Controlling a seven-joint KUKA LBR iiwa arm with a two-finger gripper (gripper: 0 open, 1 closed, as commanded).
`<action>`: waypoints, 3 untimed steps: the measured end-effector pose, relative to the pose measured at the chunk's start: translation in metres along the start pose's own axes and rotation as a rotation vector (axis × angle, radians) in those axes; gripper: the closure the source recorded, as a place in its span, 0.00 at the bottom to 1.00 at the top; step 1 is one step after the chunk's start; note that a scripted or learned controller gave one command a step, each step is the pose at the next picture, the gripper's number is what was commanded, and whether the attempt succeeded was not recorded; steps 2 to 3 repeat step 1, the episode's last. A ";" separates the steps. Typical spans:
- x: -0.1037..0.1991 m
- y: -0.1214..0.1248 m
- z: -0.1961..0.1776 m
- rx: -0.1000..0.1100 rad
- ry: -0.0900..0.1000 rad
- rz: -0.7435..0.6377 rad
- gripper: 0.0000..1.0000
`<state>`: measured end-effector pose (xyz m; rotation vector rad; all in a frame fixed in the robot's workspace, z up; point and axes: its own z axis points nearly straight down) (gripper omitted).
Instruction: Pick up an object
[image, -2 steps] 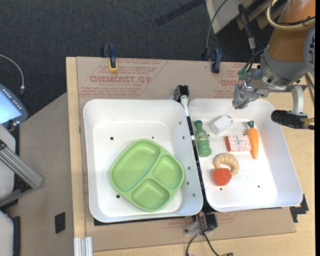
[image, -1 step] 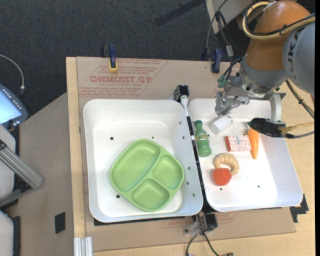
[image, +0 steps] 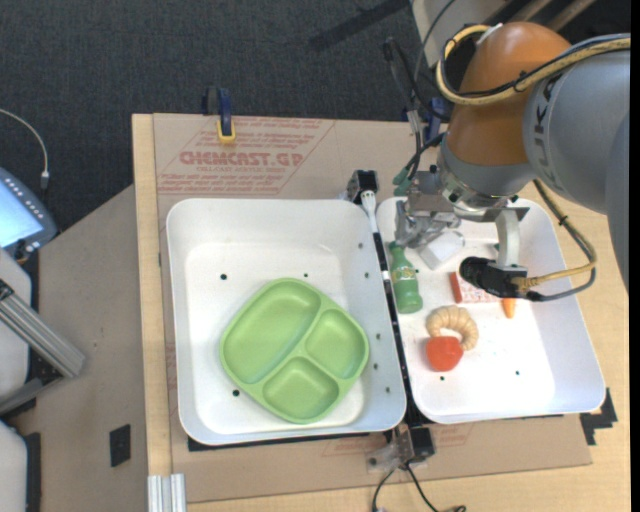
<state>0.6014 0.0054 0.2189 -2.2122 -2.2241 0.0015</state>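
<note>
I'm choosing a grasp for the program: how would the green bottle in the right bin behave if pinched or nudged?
The green bottle lies on its side against the right bin wall, so a nudge would probably roll it. It looks like small, smooth plastic: likely light, stiff, perhaps slippery.

The green divided plate (image: 293, 348) looks like smooth matt plastic. Both white bins (image: 190, 300) are glossy plastic. The counter (image: 160, 180) is raw brown cardboard.

You cannot make out the gripper's (image: 425, 225) fingertips: they blur into pale clutter just above the green bottle (image: 405, 282). The arm (image: 560, 110) is cut off by the top and right edges and covers the right bin's (image: 570, 385) far rim. Right of the bottle, a black cable fitting hides part of a red item (image: 455, 288).
</note>
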 end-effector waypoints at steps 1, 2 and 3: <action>0.053 -0.025 -0.008 -0.001 0.000 -0.001 1.00; 0.053 -0.025 -0.008 -0.001 0.000 -0.001 1.00; 0.053 -0.025 -0.008 -0.001 0.000 -0.001 1.00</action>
